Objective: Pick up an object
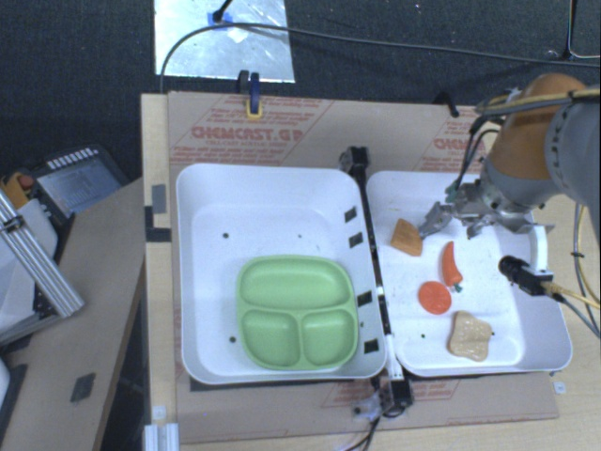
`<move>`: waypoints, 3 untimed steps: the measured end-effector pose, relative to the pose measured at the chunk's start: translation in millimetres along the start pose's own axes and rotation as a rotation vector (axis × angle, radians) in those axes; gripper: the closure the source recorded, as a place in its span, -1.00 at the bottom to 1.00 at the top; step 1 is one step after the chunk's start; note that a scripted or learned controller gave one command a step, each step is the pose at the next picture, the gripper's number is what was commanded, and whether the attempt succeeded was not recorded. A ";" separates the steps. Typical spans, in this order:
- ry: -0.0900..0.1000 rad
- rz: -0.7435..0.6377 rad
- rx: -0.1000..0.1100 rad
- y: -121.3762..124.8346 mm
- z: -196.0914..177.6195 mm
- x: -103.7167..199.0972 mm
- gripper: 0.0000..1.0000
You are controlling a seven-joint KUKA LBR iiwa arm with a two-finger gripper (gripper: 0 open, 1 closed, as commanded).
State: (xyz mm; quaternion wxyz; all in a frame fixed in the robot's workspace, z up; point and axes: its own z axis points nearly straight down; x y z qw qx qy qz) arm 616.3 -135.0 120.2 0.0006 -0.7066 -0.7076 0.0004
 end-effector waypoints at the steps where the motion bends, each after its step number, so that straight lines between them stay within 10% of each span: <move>1: -0.001 0.000 -0.006 1.6 -14.2 -0.6 1.00; 3: -0.002 -0.002 -0.010 5.1 -119.1 -6.0 1.00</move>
